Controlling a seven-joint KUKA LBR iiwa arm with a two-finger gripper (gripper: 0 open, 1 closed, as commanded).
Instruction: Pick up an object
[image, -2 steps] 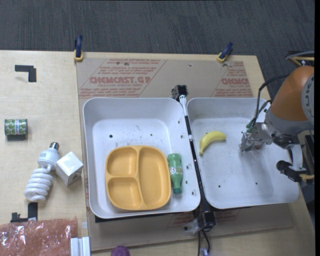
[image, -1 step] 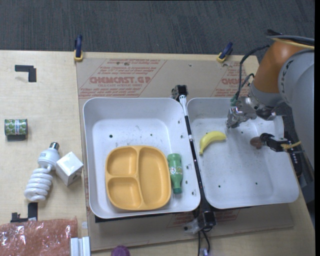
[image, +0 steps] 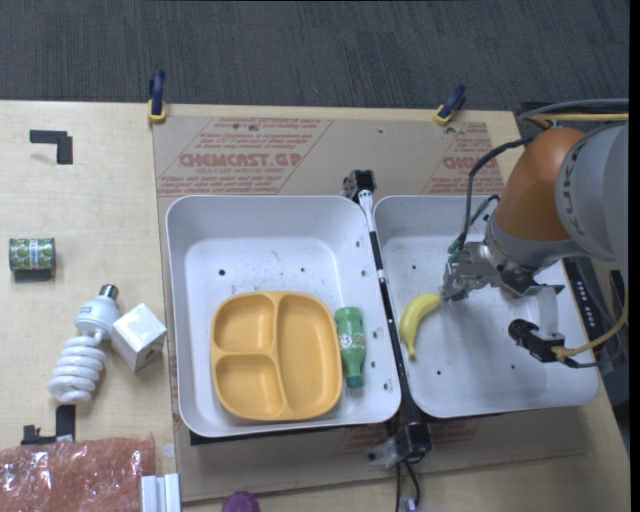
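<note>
A yellow banana (image: 415, 318) lies in the right bin (image: 500, 395), close to its left wall. My gripper (image: 456, 283) is low in that bin, right at the banana's upper right tip, under the grey wrist with the orange band. In the left bin (image: 250, 225) sits a yellow divided plate (image: 275, 355). A small green bottle (image: 350, 345) lies along the plate's right edge.
Left of the bins, on the bench, are a spiral light bulb (image: 82, 350), a white cube (image: 138, 336), a green can (image: 31, 256) and a reddish mesh bag (image: 75, 475). Cables and a black fitting (image: 535, 340) hang beside the wrist over the right bin.
</note>
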